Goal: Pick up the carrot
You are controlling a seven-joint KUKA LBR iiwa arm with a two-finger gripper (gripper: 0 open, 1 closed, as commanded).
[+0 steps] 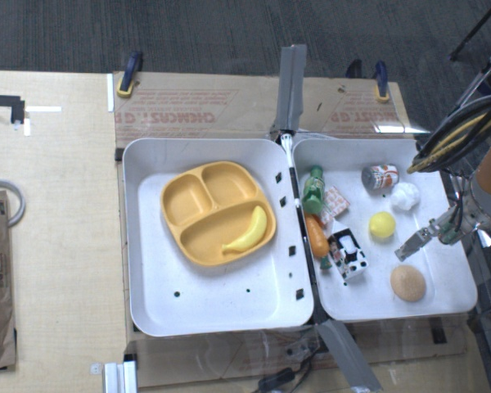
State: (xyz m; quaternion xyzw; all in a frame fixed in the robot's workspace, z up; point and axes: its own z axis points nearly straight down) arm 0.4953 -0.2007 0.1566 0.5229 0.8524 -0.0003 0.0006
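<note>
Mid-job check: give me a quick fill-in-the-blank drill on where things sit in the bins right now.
1. The banana lies on the yellow ____.
2. The carrot lies in the ____ bin, by the divider.
3. Just above the carrot stands a ____ bottle.
4. The tool hovers over the ____ bin.

Missing words: plate; right; green; right

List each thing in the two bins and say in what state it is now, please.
carrot: lying at the right bin's left wall, not held
green bottle: lying down
banana: resting in the yellow plate
can: tipped on its side
yellow ball: loose on the floor
gripper: above the right bin, holding nothing
</note>
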